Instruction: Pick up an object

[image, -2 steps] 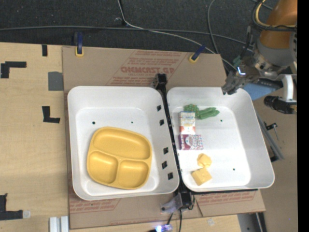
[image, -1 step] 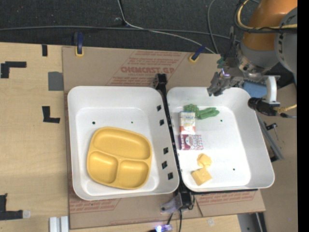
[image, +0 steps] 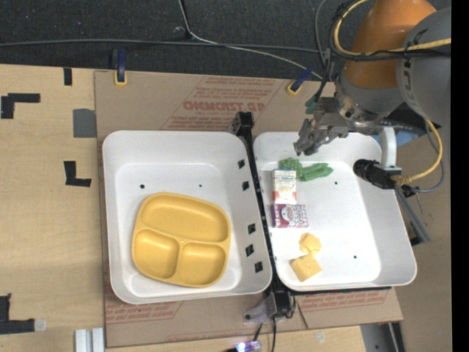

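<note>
In the right bin lie a green vegetable-like piece, a small carton with red and white print, a purple-labelled packet and two yellow cheese-like chunks. My gripper hovers over the bin's far left part, just above the green piece, with nothing seen between its fingers.
The left bin holds a yellow divided tray. A black divider clip strip runs between the bins. Cables and a black fitting hang over the right bin's far right side.
</note>
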